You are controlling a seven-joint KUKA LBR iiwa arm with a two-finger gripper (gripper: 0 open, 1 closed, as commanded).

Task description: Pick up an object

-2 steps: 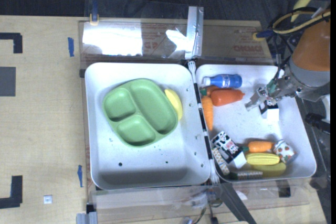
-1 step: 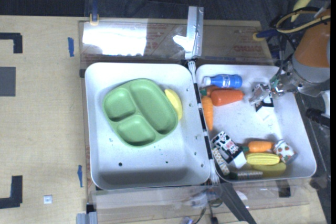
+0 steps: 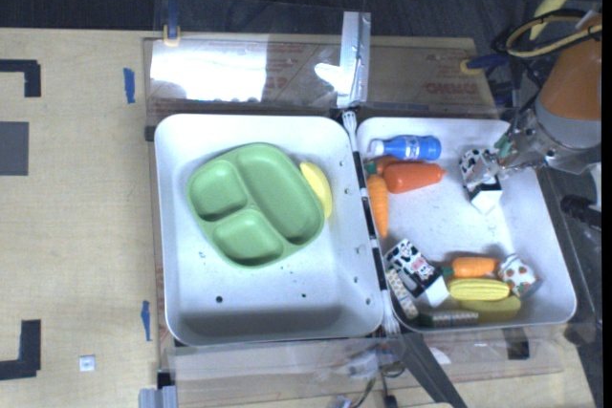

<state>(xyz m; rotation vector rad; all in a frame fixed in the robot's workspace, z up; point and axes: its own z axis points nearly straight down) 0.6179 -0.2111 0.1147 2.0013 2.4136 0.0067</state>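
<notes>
My gripper [image 3: 499,158] reaches in over the right bin [image 3: 555,244] near its upper right corner, below the orange band of the arm [image 3: 577,81]. Just left of the gripper sits a small black-and-white spotted object [image 3: 471,165] with a white piece [image 3: 486,199] under it; whether the gripper touches them is unclear. Further left lie a blue bottle [image 3: 409,148] and an orange carrot [image 3: 413,176]. Along the bin's front are a spotted black-and-white block [image 3: 409,264], a yellow corn-like piece [image 3: 481,290], an orange piece [image 3: 474,266] and a small red-and-white item [image 3: 519,275].
A second slim carrot [image 3: 379,204] lies along the divider. The left bin [image 3: 191,301] holds a green divided plate [image 3: 255,203] with a yellow object [image 3: 317,185] at the plate's right edge. Cables [image 3: 545,29] hang behind the arm.
</notes>
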